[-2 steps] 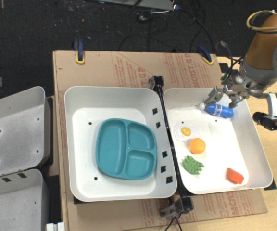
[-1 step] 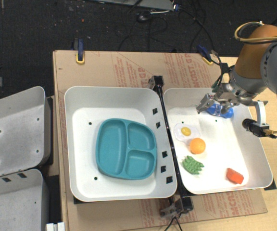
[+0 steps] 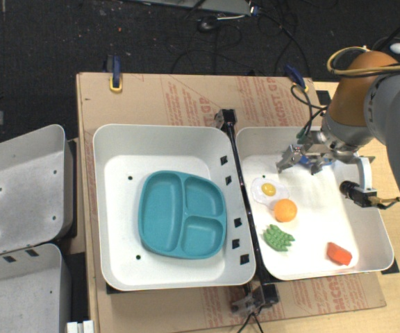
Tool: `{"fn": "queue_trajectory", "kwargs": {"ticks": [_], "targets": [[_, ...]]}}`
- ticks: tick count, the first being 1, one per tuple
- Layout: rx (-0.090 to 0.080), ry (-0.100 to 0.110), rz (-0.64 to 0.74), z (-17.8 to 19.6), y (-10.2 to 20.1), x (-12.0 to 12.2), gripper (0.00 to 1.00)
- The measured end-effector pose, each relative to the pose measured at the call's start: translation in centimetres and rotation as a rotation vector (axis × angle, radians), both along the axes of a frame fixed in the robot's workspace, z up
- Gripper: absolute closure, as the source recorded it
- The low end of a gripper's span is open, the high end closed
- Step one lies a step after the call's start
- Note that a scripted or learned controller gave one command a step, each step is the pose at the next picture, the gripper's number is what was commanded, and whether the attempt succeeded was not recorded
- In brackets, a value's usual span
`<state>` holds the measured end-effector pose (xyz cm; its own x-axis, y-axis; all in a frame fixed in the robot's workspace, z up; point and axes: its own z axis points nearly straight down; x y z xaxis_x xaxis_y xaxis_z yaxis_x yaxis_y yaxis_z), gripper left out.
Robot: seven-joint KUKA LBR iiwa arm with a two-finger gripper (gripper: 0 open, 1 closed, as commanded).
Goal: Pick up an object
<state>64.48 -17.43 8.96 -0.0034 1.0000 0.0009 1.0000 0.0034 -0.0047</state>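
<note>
Camera view, left to right: a teal divided plate [image 3: 183,214] lies in the left bin [image 3: 110,144]. In the right bin [image 3: 370,255], along its left wall, sit a toy fried egg [image 3: 264,189], an orange ball [image 3: 285,210] touching it, then a green pea pod [image 3: 278,238]; an orange-red carrot piece [image 3: 339,254] lies near the front right corner. The gripper [image 3: 304,159] hovers by the bin's back edge, nothing between its fingers, though their spread is not clear. The egg lies nearest, just forward and left of it.
</note>
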Motion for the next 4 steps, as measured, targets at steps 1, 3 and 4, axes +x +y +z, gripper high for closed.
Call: {"fn": "queue_trajectory", "kwargs": {"ticks": [1,3,4], "targets": [[-0.002,-0.007,0.001,1.4,0.0,0.2,1.00],[-0.004,-0.012,-0.005,12.0,0.2,-0.4,1.00],[-0.003,-0.012,-0.001,17.5,0.1,-0.3,1.00]]}}
